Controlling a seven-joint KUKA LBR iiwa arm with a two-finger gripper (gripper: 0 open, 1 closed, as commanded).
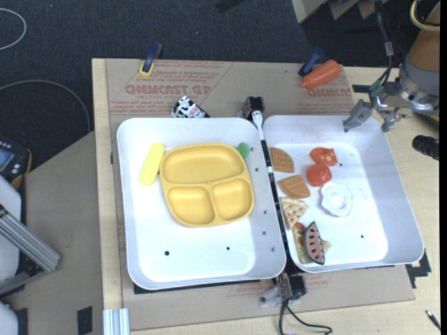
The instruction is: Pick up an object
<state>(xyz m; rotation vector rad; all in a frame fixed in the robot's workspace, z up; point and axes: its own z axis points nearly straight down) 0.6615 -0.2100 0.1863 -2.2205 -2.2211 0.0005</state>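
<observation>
With no pick made, the metal two-finger end effector [373, 115] hung open and empty over the right shallow white plastic bin [380, 187], well apart from the toy food pieces [307, 187]

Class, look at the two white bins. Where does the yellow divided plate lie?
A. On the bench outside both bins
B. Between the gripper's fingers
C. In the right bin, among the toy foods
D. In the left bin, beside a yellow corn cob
D: the yellow divided plate lies in the left bin, with the corn cob just off its left edge.
</observation>
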